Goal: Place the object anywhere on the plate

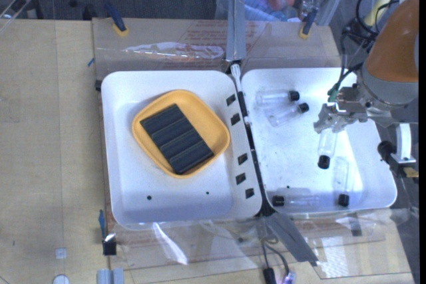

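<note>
Camera view is showing the jaws [331, 124] hanging over the right bin [373, 193], possibly pinching a clear vial [325, 146] just below them, though I cannot tell; being slick, it risks slipping out before reaching the plate [148, 118] far left.

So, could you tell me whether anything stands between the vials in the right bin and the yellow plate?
Yes: the raised divider where the two bins meet lies between the vials and the plate. A dark ridged block covers the plate's middle.
</note>
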